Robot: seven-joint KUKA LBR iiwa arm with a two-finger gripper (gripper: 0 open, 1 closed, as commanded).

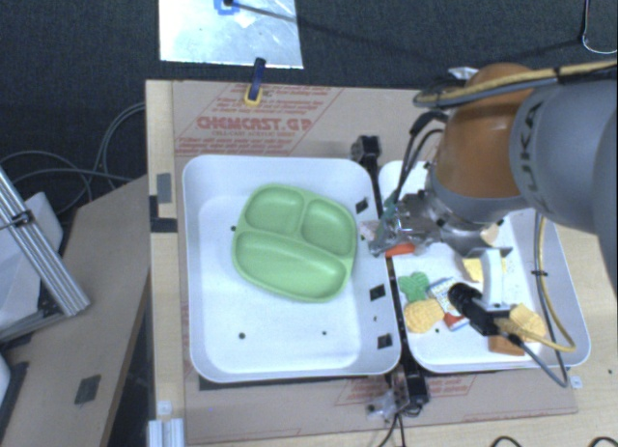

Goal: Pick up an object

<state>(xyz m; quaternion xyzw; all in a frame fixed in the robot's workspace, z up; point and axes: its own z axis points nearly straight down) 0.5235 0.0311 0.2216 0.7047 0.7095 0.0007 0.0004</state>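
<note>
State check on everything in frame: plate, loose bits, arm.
Green divided plate: right side up, flat in left bin, compartments bare.
Green piece: lying free in right bin.
Yellow piece: lying free, next to green piece.
Arm: wrist low over right bin's left side.

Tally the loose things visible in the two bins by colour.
Green: 2, a divided plate and a small piece.
Yellow: 3, a round piece, a wedge and a lump.
Orange: 2, a small bit and a brownish chunk.
Total: 7 visible; the arm covers part of the right bin.
</note>
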